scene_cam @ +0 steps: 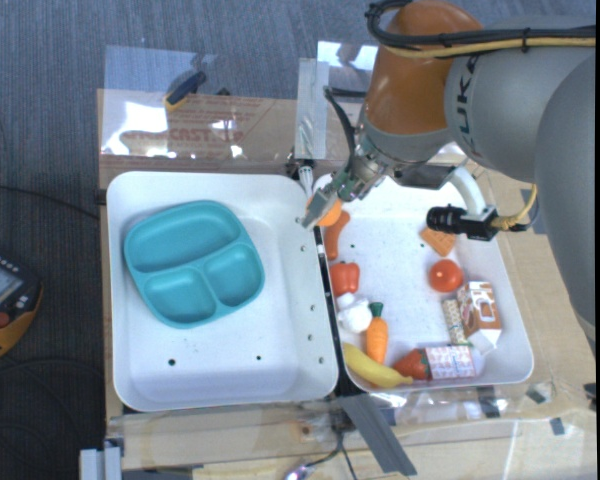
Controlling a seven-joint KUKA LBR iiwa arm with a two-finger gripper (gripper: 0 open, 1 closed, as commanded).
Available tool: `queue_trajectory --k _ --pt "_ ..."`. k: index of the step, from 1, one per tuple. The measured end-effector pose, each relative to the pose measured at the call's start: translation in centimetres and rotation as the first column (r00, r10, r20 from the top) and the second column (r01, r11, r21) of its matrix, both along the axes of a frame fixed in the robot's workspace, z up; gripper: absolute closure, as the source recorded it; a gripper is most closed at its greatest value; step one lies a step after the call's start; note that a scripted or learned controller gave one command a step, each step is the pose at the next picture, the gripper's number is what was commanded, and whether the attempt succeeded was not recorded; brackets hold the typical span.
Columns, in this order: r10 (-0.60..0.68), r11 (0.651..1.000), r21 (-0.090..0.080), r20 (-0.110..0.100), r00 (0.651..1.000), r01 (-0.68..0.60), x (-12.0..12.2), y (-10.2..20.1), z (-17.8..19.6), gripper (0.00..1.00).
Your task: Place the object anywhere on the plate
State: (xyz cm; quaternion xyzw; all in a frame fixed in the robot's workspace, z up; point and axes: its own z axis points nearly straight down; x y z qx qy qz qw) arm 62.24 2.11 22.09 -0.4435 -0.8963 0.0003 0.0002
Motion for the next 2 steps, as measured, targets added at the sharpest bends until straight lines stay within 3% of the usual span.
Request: queue_trajectory --k 1,2 --pt "0.312 0.950 0.000 0.002 0.950 -0.312 -6.03 7.02 7.94 1.00" --pt "0.312 0.950 0.001 0.001 0.950 -0.312 -6.02 6.98 7.93 0.00"
